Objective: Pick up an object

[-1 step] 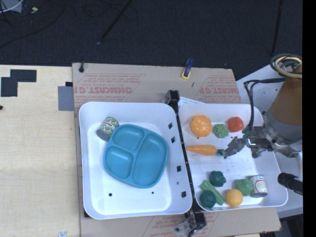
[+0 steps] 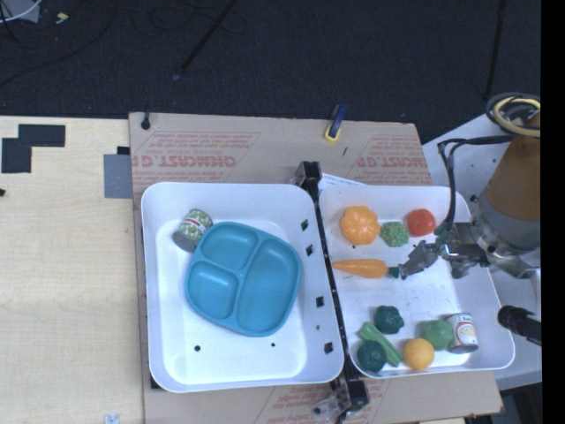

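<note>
The right bin [image 2: 433, 300] holds toy food: an orange pumpkin [image 2: 359, 224], a small green piece [image 2: 394, 233], a red tomato [image 2: 420, 222], a carrot [image 2: 360, 268], a dark broccoli [image 2: 387, 318], a green pea pod [image 2: 378, 341], a yellow lemon [image 2: 418, 353], a green piece [image 2: 435, 332] and a small can [image 2: 463, 331]. My gripper [image 2: 415, 263] reaches in from the right, low over the bin's middle, just right of the carrot's tip. Nothing shows between its fingers.
The left bin [image 2: 168, 343] carries a blue divided plate [image 2: 244, 277] and a small can [image 2: 192, 229] at its upper left. A black divider [image 2: 324, 263] separates the bins. Cardboard lies under both. The arm's grey body [image 2: 516, 210] stands at the right.
</note>
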Controlling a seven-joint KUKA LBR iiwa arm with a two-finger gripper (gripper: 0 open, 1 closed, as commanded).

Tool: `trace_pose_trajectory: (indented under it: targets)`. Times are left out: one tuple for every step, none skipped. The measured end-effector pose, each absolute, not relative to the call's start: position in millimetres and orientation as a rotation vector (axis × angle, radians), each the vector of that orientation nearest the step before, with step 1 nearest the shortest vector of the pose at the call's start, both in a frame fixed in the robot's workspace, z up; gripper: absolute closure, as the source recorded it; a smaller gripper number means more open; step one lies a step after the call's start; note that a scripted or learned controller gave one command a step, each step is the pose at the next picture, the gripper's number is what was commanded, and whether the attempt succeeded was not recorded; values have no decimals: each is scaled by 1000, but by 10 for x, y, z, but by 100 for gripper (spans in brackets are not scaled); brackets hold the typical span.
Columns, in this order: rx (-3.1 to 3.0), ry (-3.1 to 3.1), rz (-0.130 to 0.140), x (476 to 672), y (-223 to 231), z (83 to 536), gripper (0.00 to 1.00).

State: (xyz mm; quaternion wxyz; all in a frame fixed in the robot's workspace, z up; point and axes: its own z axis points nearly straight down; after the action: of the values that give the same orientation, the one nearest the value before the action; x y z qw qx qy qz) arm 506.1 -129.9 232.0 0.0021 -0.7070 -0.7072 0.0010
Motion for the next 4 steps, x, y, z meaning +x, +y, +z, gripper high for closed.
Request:
trace_pose_trajectory:
  targets:
    - [-2216, -2217, 7, 5136, -1341, 1753, 0]
    - [-2214, -2217, 7, 5109, -1284, 1113, 0]
    - [-2217, -2218, 4, 5105, -1263, 860, 0]
    - [-2226, -2210, 2, 5107, -1283, 978, 100]
